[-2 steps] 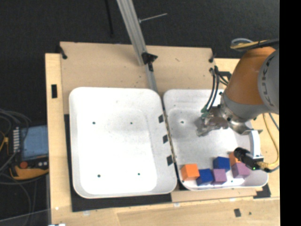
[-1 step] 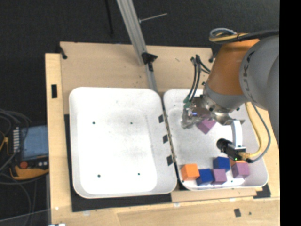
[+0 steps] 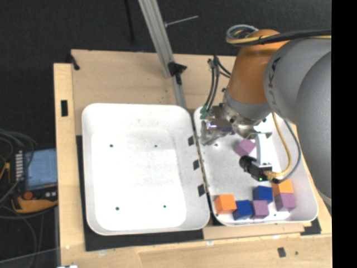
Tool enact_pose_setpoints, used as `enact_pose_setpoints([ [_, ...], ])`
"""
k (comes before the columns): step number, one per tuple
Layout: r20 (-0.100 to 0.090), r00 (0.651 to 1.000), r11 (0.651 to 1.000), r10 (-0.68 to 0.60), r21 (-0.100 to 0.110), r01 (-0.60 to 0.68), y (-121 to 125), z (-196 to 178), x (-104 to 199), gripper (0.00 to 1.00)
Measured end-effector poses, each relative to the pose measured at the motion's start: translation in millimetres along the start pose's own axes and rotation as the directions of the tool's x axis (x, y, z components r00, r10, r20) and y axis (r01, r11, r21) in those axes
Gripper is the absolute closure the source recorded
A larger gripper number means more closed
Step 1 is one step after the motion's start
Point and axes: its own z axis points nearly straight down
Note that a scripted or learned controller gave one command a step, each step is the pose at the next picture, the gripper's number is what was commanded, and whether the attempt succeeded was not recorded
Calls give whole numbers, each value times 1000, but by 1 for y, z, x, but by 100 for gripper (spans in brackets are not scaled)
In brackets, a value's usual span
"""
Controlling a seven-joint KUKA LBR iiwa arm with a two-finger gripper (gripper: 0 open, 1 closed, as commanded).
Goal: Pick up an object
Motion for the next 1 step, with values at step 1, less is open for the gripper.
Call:
enact_pose_setpoints([
  [1,0,1000,1000,0,0,0,16,-10,42,100],
])
